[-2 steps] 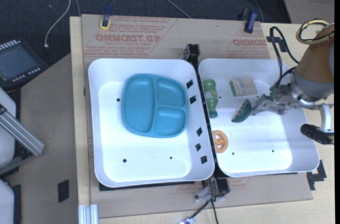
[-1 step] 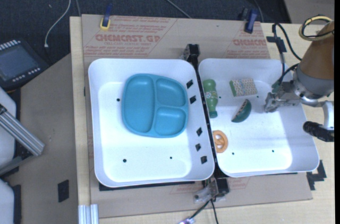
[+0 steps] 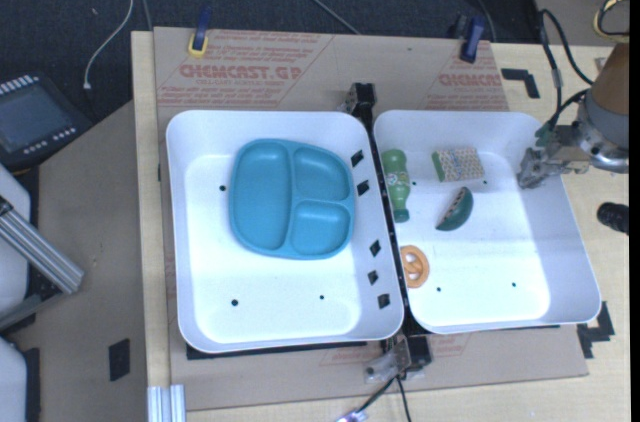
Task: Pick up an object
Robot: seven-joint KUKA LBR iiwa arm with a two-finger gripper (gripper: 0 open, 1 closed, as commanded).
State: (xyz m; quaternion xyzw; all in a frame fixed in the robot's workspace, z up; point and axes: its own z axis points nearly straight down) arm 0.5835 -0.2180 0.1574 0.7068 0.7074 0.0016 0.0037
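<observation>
The right bin (image 3: pixel 560 300) holds a green bottle (image 3: pixel 397 182) lying along its left wall, a speckled rectangular sponge (image 3: pixel 458 164), a green watermelon-slice toy (image 3: pixel 456 210) and an orange pretzel-like ring (image 3: pixel 414 264). My gripper (image 3: pixel 536 168) hangs over the right bin's right side, well to the right of the sponge and apart from every object. Nothing shows between its fingers.
A blue divided plate (image 3: pixel 292 199) lies in the left bin (image 3: pixel 200 310). Black clips run along the divider (image 3: pixel 372 210) between the bins. Blue clamps (image 3: pixel 201 32) hold the cardboard at the back. Cables trail across the dark floor behind.
</observation>
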